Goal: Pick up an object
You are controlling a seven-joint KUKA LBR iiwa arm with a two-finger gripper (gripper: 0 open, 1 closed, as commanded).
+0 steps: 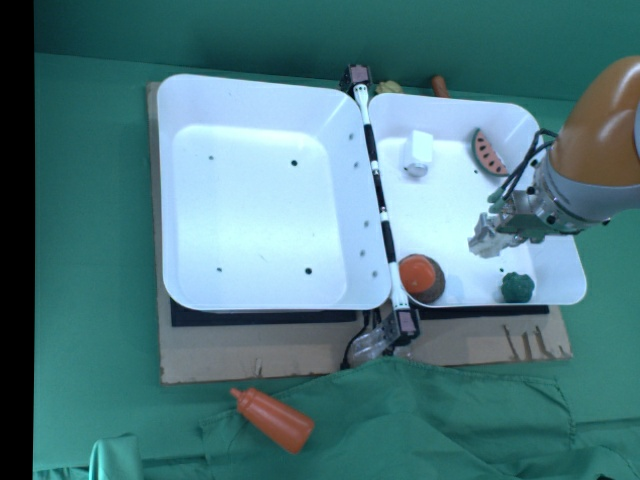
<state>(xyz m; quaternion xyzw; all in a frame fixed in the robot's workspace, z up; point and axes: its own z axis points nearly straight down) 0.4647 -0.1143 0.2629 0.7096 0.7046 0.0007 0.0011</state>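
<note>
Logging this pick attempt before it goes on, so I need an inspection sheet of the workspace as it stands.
Surface: two white bins, left bin and right bin, on cardboard over green cloth.
Job's things: in the right bin, white block, watermelon slice, orange-brown round object, green broccoli-like piece.
Clutter: orange bottle lying on the cloth in front of the bins.
Grippers: end effector above the right bin's right side; no object seen in it.
Cables: black cables along the wrist.
Surroundings: green backdrop, rumpled cloth in front.
</note>
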